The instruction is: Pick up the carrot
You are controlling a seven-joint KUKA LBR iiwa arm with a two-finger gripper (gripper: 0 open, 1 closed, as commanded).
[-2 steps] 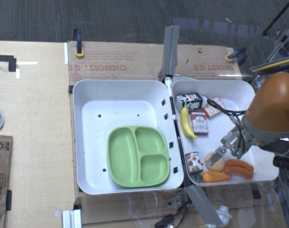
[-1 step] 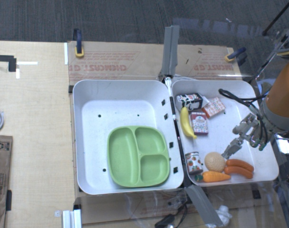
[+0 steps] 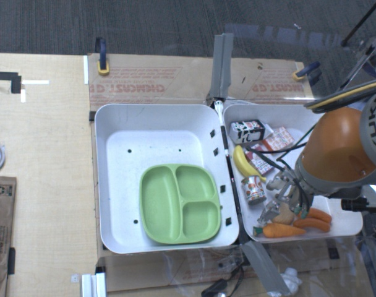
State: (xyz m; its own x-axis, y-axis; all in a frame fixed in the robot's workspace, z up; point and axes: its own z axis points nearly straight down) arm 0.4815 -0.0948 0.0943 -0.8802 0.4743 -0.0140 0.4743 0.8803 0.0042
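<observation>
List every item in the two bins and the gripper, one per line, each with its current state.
Orange carrot: lying flat at the right bin's near edge, not gripped.
Second orange carrot: lying beside it, near the arm.
Yellow banana: lying flat.
Small printed can: tipped on its side.
Black-and-white carton: lying at the far end.
Green divided plate: flat in the left bin, nothing in it.
Two-finger gripper: low over the carrots.

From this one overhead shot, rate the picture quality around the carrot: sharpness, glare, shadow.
Camera view: the carrot reads soft but its orange stands out clearly; the gripper just above it is blurred and cluttered, so its state is unclear; the right bin rim is bright, nearly washed out; the arm casts only a faint shadow; the green tray is evenly lit.
</observation>
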